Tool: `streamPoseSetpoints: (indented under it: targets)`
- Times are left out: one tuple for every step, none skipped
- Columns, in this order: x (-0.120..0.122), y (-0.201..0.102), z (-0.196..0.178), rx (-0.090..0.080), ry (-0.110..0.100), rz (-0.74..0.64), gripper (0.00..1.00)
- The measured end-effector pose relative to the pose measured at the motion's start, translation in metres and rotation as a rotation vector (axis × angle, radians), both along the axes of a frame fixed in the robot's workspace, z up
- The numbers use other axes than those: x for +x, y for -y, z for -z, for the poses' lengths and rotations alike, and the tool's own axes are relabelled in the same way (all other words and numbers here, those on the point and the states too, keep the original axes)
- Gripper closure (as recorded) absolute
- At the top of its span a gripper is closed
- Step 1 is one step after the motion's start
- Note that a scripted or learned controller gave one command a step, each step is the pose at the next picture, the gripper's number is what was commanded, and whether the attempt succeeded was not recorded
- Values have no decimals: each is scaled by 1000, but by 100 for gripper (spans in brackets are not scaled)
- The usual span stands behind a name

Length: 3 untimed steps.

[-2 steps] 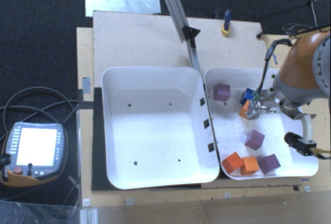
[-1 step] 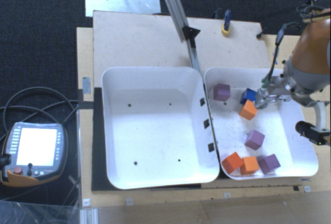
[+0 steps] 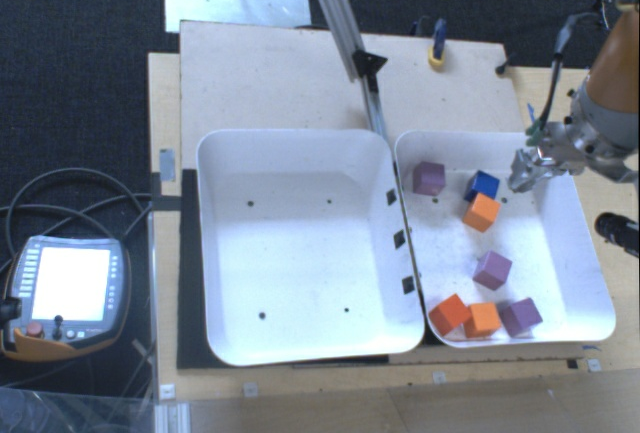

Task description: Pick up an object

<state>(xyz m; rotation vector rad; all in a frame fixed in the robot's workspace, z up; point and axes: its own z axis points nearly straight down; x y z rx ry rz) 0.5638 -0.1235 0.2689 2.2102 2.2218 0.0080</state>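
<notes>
A grey KUKA arm with an orange band reaches in from three o'clock, its gripper [image 3: 527, 173] hanging over the upper right part of the right bin [image 3: 585, 251] — whether its pincer is open or closed cannot be told from this angle, and no block shows between its tips.

Seven blocks lie in the right bin. At about eleven o'clock within it sits a purple block [image 3: 429, 178]. Just left of the gripper, a blue block [image 3: 482, 185] touches an orange block [image 3: 482, 212] at its five o'clock side. Toward the bin's centre lies a second purple block [image 3: 492, 270], apart from the rest. Along the six o'clock wall three blocks crowd together: a red-orange block [image 3: 450, 313] against the bin's left corner, a smaller orange block [image 3: 483, 320] touching it, and a third purple block [image 3: 519, 316] just beside that.

The left bin [image 3: 300, 251] stands side by side with the right one, a few dark specks on its floor. A slanted metal pole [image 3: 335, 1] crosses from twelve o'clock down to the seam between the bins. A yellow clamp [image 3: 438, 55] grips the board's far edge — and at eight o'clock on the floor rests the teach pendant [image 3: 65, 296] with its looped cable.
</notes>
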Motion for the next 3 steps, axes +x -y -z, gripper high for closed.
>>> streamPoseSetpoints:
  targets:
    - [15,-45,15,3,-7,-4,100]
    - [22,-105,19,4,-7,-6,100]
    - [35,-158,34,4,-8,-5,100]
